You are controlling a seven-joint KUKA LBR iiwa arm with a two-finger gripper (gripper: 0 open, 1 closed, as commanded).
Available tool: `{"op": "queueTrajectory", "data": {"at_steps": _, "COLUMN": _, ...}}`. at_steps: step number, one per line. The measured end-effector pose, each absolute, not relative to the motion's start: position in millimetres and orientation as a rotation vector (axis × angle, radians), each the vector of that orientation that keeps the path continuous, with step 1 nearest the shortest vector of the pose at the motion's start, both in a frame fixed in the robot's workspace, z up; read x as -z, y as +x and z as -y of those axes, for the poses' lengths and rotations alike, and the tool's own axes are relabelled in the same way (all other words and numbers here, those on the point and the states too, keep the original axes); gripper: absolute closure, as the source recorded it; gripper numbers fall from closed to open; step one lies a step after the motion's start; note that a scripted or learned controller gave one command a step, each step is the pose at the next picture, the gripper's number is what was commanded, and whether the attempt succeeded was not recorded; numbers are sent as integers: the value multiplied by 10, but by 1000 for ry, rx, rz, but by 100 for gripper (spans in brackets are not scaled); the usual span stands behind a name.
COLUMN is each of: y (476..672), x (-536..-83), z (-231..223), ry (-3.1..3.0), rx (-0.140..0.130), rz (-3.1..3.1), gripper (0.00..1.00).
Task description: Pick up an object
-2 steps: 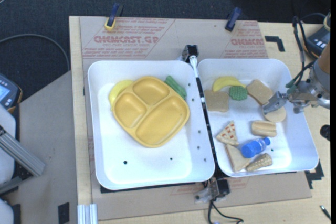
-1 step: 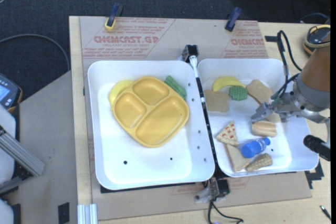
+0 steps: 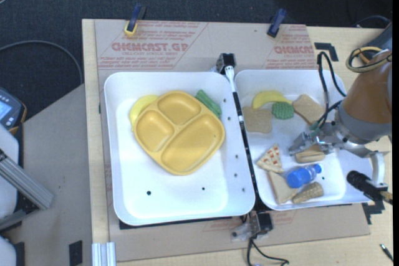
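Gripper (image 3: 303, 144) low in right bin (image 3: 265, 195), whether it grips anything cannot tell. Pizza slice (image 3: 270, 159) just left, blue bottle (image 3: 303, 175) near side. Yellow divided tray (image 3: 179, 131) in left bin (image 3: 124, 187).

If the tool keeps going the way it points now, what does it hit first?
Probably the pizza slice: the tool points toward the view's left, low in the right bin, with the slice just ahead. Its height above the toys is unclear.
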State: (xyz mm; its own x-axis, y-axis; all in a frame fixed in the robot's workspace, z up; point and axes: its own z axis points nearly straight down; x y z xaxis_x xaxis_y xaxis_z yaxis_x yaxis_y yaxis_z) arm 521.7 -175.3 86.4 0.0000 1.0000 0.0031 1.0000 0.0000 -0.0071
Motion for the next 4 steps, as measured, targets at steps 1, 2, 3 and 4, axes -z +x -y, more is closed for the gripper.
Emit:
{"op": "queueTrajectory", "data": {"at_steps": 1, "y": 5238, "x": -1004, "z": 1764, "ry": -2224, "rx": 1, "rz": 2221, "gripper": 100}}
{"op": "queueTrajectory", "data": {"at_steps": 2, "y": 5206, "x": -1633, "z": 1764, "ry": -2225, "rx": 4, "rz": 2227, "gripper": 100}}
{"op": "queueTrajectory", "data": {"at_steps": 3, "y": 5165, "x": -2081, "z": 1748, "ry": -2225, "rx": 4, "rz": 2227, "gripper": 100}}
{"op": "queueTrajectory", "data": {"at_steps": 4, "y": 5176, "x": -2261, "z": 1751, "ry": -2223, "rx": 3, "rz": 2227, "gripper": 100}}
